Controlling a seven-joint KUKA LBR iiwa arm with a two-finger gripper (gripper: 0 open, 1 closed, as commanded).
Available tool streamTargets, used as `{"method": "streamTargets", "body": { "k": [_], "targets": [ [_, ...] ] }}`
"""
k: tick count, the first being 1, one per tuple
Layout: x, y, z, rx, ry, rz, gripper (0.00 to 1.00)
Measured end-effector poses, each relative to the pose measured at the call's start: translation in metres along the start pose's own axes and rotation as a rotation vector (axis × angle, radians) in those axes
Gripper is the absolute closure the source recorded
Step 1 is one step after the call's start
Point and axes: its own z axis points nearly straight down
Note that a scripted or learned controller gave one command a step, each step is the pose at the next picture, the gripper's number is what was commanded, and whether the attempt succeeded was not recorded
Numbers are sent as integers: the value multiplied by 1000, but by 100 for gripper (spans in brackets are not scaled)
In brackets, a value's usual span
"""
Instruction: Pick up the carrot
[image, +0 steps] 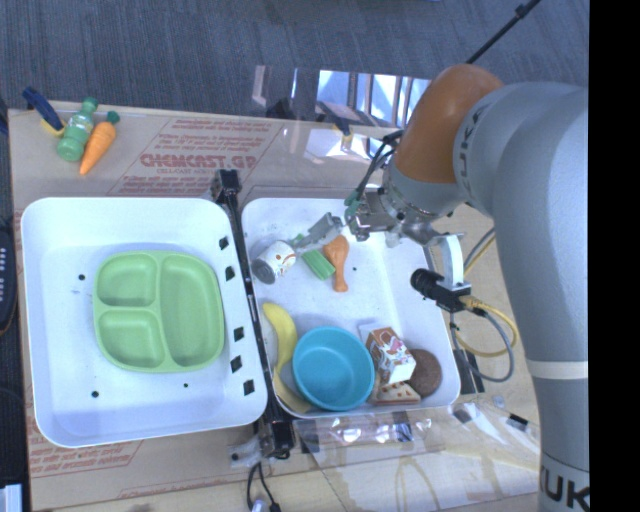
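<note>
Two shallow white bins sit side by side on the bench, and the grey arm (520, 200) with its orange band reaches in from the right over the far side of the right bin (400, 300). The left bin (50, 330) holds a green divided plate (160, 310). In the right bin, a blue bowl (333, 368) stands at the near edge, with a yellow banana (281, 330) touching its left side and a small printed box (390, 358) just right of it, against a brown round item (427, 370). A small can (273, 260) lies on its side near the bin's far left corner.

The gripper (372, 222) hangs over the far part of the right bin; whether it is released or clenched cannot be told from this angle. The carrot (340, 262) lies on the bin floor just near and left of the gripper, tip pointing toward the near side, with a green piece (318, 264) beside it on the left. Nothing shows it being grasped.

Outside the bins, at the bench's far left corner, another orange carrot-shaped toy (97, 146) lies beside a green bottle (75, 135).
</note>
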Motion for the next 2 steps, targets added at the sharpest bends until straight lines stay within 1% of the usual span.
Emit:
{"method": "streamTargets", "body": {
  "k": [1,2],
  "targets": [
    [-39,37,86,2,2,39,0],
    [-37,41,71,-4,0,28,100]
  ]
}}
